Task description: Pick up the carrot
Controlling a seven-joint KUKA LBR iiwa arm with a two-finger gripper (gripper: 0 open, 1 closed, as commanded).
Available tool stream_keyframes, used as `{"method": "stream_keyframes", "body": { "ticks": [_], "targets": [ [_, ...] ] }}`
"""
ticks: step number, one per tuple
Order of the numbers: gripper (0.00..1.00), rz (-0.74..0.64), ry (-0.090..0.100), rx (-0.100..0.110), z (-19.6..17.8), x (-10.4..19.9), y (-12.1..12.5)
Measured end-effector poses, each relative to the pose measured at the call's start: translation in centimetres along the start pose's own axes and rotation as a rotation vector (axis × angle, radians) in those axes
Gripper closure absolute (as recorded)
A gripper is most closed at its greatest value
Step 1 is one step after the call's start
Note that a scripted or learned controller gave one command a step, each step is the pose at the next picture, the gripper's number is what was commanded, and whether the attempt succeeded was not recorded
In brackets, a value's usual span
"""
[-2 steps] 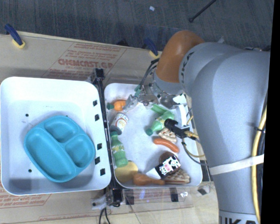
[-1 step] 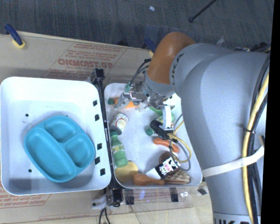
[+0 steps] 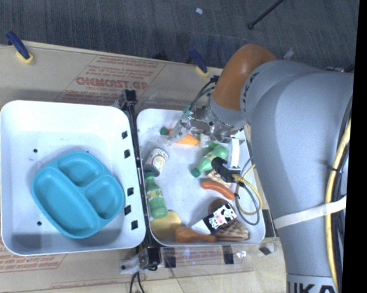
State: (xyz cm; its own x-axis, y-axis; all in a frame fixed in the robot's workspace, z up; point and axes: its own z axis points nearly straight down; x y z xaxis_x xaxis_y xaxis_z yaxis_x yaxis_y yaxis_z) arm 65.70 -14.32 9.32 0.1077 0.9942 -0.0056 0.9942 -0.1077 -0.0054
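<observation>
The carrot (image 3: 187,138) is a small orange piece lying near the far edge of the right bin (image 3: 180,173). My gripper (image 3: 196,126) hangs just above and behind it, at the end of the grey arm with the orange band (image 3: 241,69). The gripper's body hides part of the carrot. Whether it touches the carrot is not visible.
The right bin also holds a green bottle (image 3: 207,158), a small can (image 3: 158,158), an orange sausage (image 3: 218,188), a green vegetable (image 3: 154,197), a black-and-white block (image 3: 220,217) and a brown piece (image 3: 193,236). A blue divided plate (image 3: 78,192) lies in the left bin (image 3: 23,127).
</observation>
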Motion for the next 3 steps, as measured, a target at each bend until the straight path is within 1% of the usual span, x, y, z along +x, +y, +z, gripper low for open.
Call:
{"method": "stream_keyframes", "body": {
  "ticks": [1,2,3],
  "targets": [
    [1.0,-0.008,0.004,0.008,-1.1,0.2,0.0],
    [0.0,-0.009,0.003,0.009,-1.0,0.2,0.0],
    [1.0,-0.015,0.003,0.008,-2.1,0.3,0.1]
  ]
}}
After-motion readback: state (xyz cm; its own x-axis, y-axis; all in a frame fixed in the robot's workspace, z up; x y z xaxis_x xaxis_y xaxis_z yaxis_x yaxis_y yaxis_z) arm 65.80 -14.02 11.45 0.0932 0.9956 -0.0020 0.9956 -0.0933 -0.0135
